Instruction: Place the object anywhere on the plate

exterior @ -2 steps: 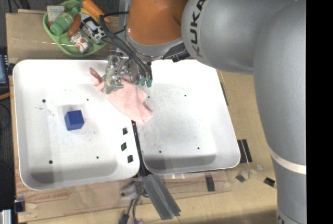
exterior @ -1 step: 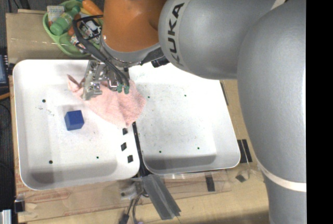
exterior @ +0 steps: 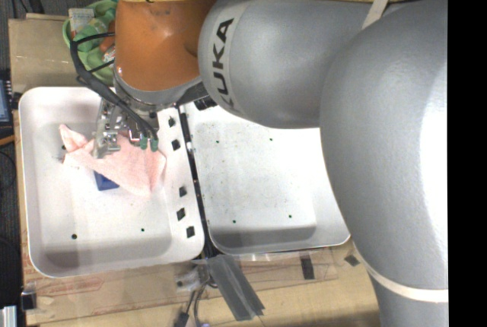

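1. Two white bins: left bin [exterior: 46, 242], right bin [exterior: 259, 188], side by side on the worktop [exterior: 99, 289].
2. One pink cloth [exterior: 133, 166], over one blue item [exterior: 104, 181], in the left bin.
3. One tool [exterior: 122, 137], low at the cloth; its opening cannot be told.

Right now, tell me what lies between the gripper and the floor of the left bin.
In the camera view, a crumpled pink cloth lies under the gripper, spread on the left bin. A small blue object peeks out from beneath the cloth's lower edge.

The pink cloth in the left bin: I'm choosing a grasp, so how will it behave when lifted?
The pink cloth lies crumpled and folded, so it is probably floppy and will drape. It looks thin, so likely light. It covers part of a blue object, which it might drag.
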Tool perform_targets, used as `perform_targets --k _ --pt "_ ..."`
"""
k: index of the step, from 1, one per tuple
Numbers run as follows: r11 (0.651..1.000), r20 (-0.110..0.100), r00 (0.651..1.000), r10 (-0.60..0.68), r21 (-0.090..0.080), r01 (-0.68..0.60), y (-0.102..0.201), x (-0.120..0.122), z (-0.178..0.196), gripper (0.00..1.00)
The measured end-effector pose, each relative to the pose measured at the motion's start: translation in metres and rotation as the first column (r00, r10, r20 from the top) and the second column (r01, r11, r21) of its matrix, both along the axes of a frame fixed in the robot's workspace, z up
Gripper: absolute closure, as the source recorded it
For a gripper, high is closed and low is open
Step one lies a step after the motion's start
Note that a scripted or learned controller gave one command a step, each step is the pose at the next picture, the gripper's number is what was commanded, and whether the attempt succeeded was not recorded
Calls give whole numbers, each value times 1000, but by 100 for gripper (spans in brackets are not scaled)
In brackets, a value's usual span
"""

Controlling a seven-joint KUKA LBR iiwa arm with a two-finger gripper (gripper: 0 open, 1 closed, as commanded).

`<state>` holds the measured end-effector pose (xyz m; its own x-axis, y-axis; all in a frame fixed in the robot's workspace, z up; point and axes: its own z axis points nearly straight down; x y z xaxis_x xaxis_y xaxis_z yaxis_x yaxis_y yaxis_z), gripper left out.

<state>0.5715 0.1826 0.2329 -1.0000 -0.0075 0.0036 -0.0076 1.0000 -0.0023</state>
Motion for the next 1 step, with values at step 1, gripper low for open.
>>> perform_targets --k 1 --pt "1000 0 1000 0 0 0 0 0 0 0"
